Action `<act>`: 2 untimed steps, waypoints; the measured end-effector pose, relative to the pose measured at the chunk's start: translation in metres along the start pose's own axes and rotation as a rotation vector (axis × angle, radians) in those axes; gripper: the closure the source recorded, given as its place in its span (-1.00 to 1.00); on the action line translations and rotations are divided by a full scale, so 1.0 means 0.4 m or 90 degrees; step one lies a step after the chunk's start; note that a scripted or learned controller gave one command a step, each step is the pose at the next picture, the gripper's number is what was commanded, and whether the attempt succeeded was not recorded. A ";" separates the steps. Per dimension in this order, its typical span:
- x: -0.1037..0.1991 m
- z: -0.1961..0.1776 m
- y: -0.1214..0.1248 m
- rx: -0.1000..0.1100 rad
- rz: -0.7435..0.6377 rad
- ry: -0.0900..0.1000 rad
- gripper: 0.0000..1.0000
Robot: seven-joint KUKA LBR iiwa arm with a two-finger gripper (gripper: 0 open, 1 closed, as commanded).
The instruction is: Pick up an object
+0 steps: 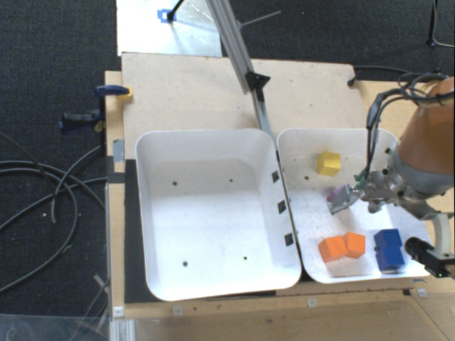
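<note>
Three objects lie in the right bin [313, 142]. A yellow cube [328, 163] sits toward the back. An orange block [342, 247] and a blue block [389, 250] rest side by side near the front edge. My gripper [340, 199] hangs over the middle of this bin, between the yellow cube and the orange block. It touches neither of them. The arm's wrist [398, 183] and its orange band [430, 137] hide the bin's right side.
The left bin [153, 148] stands beside the right one, and a dark divider strip [281, 204] runs between them. A slanted metal pole [234, 41] crosses the back of the bench. Cables [43, 190] lie on the floor at left.
</note>
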State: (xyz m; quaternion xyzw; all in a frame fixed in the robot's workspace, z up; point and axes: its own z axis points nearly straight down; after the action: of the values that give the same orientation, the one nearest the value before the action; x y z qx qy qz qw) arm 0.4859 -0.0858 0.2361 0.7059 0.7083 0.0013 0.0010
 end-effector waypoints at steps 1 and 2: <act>0.001 -0.028 0.004 -0.002 -0.003 0.000 1.00; 0.001 -0.027 0.003 -0.002 -0.002 0.001 -1.00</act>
State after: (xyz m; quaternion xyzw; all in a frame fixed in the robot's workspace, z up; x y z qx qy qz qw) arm 0.4872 -0.0853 0.2468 0.7047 0.7095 0.0027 0.0017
